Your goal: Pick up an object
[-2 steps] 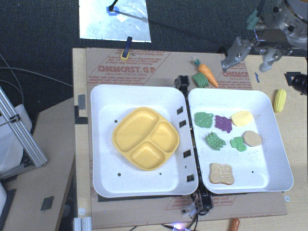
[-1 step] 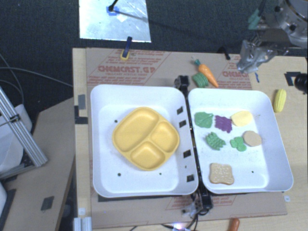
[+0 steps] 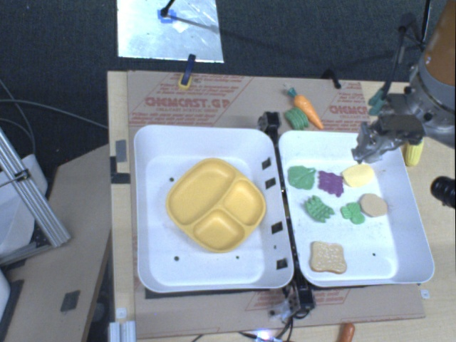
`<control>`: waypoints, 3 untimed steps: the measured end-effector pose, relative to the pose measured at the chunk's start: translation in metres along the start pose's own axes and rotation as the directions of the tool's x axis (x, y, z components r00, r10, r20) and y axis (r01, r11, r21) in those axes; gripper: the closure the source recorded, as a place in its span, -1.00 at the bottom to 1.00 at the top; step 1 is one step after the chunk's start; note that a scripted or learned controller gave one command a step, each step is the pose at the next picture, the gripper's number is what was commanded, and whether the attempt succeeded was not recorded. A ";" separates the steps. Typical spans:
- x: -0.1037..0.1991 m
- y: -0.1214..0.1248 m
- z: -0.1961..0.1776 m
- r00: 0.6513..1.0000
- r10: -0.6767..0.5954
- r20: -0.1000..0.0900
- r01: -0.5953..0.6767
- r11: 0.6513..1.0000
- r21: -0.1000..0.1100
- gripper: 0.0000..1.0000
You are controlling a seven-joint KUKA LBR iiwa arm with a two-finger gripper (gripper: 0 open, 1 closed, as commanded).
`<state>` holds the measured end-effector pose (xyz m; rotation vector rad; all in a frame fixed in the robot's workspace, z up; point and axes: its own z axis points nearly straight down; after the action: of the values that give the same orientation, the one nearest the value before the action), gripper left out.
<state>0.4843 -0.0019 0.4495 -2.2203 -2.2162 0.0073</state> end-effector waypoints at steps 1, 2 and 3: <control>-0.068 0.003 0.068 1.000 0.003 0.001 -0.003 1.000 -0.005 1.00; -0.069 0.084 0.134 1.000 -0.004 0.001 0.004 1.000 -0.010 1.00; -0.100 0.064 0.137 1.000 0.000 0.001 0.000 1.000 -0.007 1.00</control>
<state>0.5472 -0.1018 0.3119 -2.2237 -2.2206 0.0005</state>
